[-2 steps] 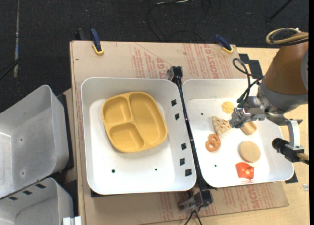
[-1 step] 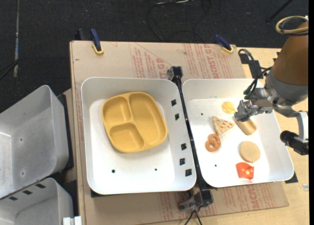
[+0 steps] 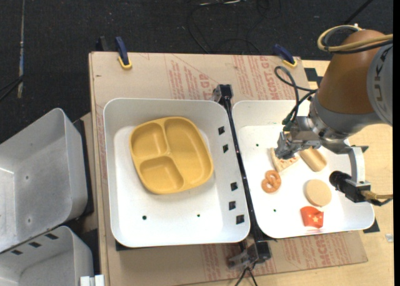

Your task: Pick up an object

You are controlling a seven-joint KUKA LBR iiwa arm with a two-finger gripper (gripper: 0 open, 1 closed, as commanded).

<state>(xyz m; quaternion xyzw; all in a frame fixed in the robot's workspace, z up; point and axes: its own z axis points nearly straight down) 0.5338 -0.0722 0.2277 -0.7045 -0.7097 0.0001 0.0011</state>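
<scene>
A: Where is the pincer (image 3: 289,149)?

B: Low in the right bin (image 3: 262,225), at the upper end of a pale tan flat block (image 3: 285,164), which lies just above and to the right of the pretzel (image 3: 271,182). The arm's wrist covers it from above, so I cannot tell how far apart its tips stand, nor whether it grips the block or merely touches it.

A: What else lies in that bin, counted?

B: Five things in all. One pretzel, orange-brown. One flat block, as said. One tan cylinder (image 3: 313,158), further right of the pretzel and up, just beside the pincer. One round beige piece like a bun (image 3: 317,193), to the right of the pretzel and slightly lower. One red-orange piece (image 3: 312,216), lower right of the pretzel, just below the bun.

A: And the other bin?

B: The left bin (image 3: 119,153) holds one yellow divided plate (image 3: 170,155) with three compartments, well to the left of the pretzel. Both bins sit side by side on the table (image 3: 162,72), two in number.
</scene>
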